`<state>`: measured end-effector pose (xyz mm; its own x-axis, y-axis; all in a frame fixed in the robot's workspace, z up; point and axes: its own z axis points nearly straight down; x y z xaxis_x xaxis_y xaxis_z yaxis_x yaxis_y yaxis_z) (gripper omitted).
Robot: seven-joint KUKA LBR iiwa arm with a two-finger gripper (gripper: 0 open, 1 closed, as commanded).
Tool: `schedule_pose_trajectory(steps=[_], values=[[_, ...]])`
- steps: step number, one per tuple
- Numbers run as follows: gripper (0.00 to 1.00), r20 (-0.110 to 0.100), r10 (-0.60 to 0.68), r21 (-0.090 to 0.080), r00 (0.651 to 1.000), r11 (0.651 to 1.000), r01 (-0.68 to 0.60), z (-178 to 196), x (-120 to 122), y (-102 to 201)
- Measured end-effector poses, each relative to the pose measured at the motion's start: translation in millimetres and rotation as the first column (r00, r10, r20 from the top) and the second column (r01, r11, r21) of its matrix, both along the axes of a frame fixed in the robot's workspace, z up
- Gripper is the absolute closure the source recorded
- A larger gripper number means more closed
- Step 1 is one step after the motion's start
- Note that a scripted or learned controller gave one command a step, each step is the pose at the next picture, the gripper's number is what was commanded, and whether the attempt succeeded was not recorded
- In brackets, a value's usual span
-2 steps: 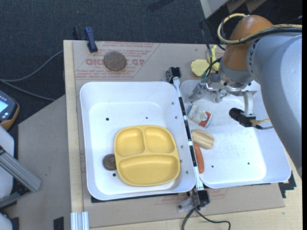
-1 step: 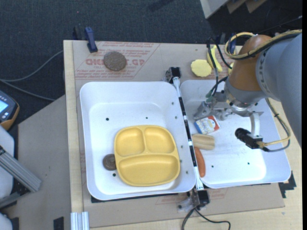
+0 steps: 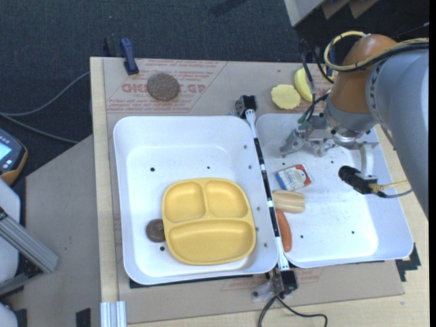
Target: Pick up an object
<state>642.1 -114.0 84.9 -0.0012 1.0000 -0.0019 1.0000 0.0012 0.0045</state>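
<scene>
My gripper (image 3: 304, 146) hangs low over the back left part of the right bin (image 3: 381, 240), its fingers spread open with nothing between them. Just in front of it lies a small white packet (image 3: 293, 178) with blue and red print. A tan bun piece (image 3: 288, 201) and an orange sausage (image 3: 284, 229) lie along that bin's left wall, nearer the front. In the left bin (image 3: 136, 148) sits a yellow divided plate (image 3: 207, 220) with a brown disc (image 3: 155, 231) at its left edge.
Behind the right bin, on the bench, lie two yellow pieces (image 3: 286, 95). A brown disc (image 3: 163, 86) rests on the cardboard behind the left bin, with a blue clamp (image 3: 128, 56) at the back left corner. Black clips (image 3: 246, 103) join the bins.
</scene>
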Motion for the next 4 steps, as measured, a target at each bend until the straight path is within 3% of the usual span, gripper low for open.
schedule_pose_trajectory(steps=[2, 3, 4], values=[[0.00, -0.009, -0.002, 0.003, 1.000, 1.000, 0.002, -0.4, -57.2, 10.3], [0.00, -0.001, 0.000, 0.001, 1.000, 1.000, 0.000, -0.3, -35.1, 7.1], [1.00, 0.000, 0.000, 0.001, 1.000, 1.000, 0.000, 10.3, -35.3, 7.3]])
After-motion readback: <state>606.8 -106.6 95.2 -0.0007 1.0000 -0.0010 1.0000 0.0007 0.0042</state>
